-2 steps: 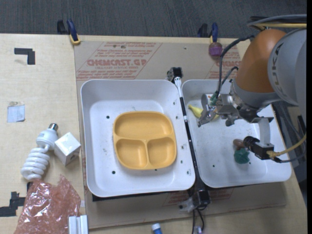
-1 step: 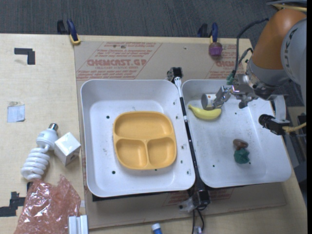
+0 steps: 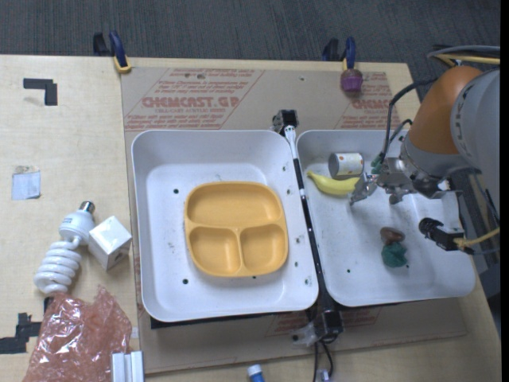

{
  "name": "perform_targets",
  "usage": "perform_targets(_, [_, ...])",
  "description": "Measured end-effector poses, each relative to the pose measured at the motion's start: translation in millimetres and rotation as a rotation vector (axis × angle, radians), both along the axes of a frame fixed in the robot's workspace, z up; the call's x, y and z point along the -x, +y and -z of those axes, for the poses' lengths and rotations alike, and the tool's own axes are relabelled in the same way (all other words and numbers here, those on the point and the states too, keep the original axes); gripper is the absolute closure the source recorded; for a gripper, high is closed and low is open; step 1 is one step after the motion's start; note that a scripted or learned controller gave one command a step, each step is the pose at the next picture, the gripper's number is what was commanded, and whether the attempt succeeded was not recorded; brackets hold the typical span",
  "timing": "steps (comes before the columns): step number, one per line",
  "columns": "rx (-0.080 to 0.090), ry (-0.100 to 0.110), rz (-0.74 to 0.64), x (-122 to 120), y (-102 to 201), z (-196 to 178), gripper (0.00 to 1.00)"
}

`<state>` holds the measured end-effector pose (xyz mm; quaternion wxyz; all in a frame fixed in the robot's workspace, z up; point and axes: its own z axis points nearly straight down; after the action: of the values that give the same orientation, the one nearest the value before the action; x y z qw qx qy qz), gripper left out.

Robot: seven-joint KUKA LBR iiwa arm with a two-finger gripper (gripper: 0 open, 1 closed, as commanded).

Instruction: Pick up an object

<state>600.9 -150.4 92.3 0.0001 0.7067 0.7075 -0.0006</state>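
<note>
— Where do we stand? Our gripper (image 3: 380, 188) hangs over the right bin (image 3: 350, 281), its fingers apart and nothing between them.

— The banana (image 3: 332, 184) lies just beside it, toward the yellow tray (image 3: 235, 228), with the white can (image 3: 346, 164) touching the banana's far side.

— Then we line the open fingers across the banana's narrow width, keep off the can, and come down straight before closing.

— The small brown and green pieces (image 3: 392, 247) sit on the gripper's near side; we leave them.

Glossy white plastic bins (image 3: 159, 293), a matt yellow plastic tray (image 3: 236, 229) and crinkled pink film (image 3: 79, 337) beside them.
</note>
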Motion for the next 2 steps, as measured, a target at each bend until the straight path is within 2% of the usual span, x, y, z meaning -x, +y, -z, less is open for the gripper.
perform_targets(1, [-0.001, -0.001, 0.003, 78.4, 37.3, 0.1, 0.00])
perform_targets(2, [0.000, -0.003, 0.005, 77.4, 36.6, -9.9, 1.00])
